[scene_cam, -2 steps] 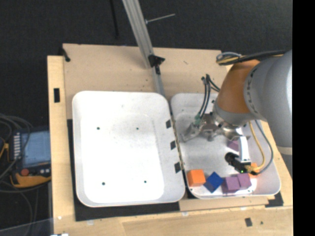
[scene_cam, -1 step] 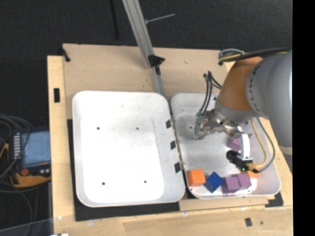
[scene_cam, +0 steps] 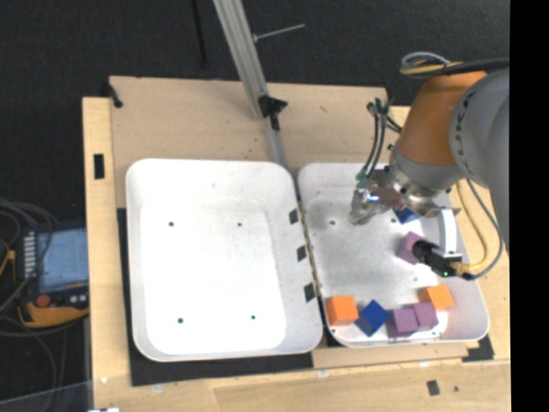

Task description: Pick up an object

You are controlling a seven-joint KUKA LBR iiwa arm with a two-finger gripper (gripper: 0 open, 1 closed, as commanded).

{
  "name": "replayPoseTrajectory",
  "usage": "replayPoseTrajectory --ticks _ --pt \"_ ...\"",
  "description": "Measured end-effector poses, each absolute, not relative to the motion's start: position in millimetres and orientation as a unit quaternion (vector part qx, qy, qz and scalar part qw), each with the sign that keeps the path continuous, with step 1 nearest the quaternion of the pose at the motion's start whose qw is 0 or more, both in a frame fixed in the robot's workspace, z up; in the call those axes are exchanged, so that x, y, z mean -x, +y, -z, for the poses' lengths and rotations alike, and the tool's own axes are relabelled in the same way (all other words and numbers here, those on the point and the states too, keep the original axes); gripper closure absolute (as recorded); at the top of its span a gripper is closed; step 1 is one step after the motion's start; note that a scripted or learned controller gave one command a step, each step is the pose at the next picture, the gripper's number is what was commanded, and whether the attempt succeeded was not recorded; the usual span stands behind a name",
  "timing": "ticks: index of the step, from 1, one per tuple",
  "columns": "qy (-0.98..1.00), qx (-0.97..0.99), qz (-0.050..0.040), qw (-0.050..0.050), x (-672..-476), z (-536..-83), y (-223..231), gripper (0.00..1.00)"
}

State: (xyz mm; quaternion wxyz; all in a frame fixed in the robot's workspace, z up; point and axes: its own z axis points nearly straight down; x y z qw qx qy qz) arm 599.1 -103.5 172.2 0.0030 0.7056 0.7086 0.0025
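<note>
My gripper [scene_cam: 364,204] hangs over the upper middle of the right bin [scene_cam: 330,187], above bare white floor. Nothing shows in its grasp. A purple block [scene_cam: 408,249] lies just right of and below it. A small blue piece [scene_cam: 406,216] peeks out from under the wrist. Along the bin's near edge sit an orange block [scene_cam: 342,309], a blue block [scene_cam: 372,317], two purple blocks [scene_cam: 401,322] [scene_cam: 425,315] and another orange block [scene_cam: 440,296].
The left bin [scene_cam: 214,256] lies beside the right one, with small black clips on the shared rim. A slanted metal pole [scene_cam: 249,58] rises behind the bins. Cables trail off the arm's wrist at the right.
</note>
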Motion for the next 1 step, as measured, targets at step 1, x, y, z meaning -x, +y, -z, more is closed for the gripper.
replayPoseTrajectory --ticks 1 --pt "0.708 -0.706 -0.0020 0.003 -598.0 -216.3 -105.2 1.00"
